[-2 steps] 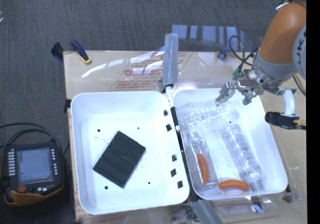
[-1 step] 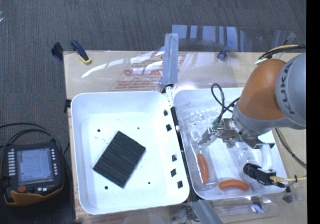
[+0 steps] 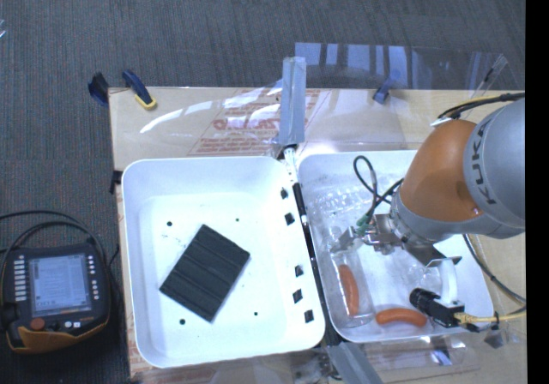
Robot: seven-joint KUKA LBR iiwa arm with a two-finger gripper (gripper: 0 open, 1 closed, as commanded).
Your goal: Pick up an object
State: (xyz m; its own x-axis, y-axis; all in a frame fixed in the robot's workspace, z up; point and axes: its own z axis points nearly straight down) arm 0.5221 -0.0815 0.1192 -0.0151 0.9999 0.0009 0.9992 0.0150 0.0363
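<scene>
Two orange sausage-shaped objects lie in the right bin (image 3: 319, 170): one (image 3: 349, 287) stands lengthwise near the bin's left side, the other (image 3: 400, 317) lies crosswise near the front wall. A clear crinkled plastic piece (image 3: 343, 199) rests further back in that bin. My gripper (image 3: 371, 235) hangs low over the right bin, just above and right of the upright orange object. The wrist and the orange band hide the fingers. A black ribbed rectangular pad (image 3: 205, 273) lies at a slant in the left bin (image 3: 137, 202).
A divider with black clips (image 3: 298, 245) runs between the bins. A black cable (image 3: 367, 175) loops over the right bin's back. A teach pendant (image 3: 53, 290) sits on the floor at the left. A clear sheet (image 3: 257, 117) lies on the bench behind the bins.
</scene>
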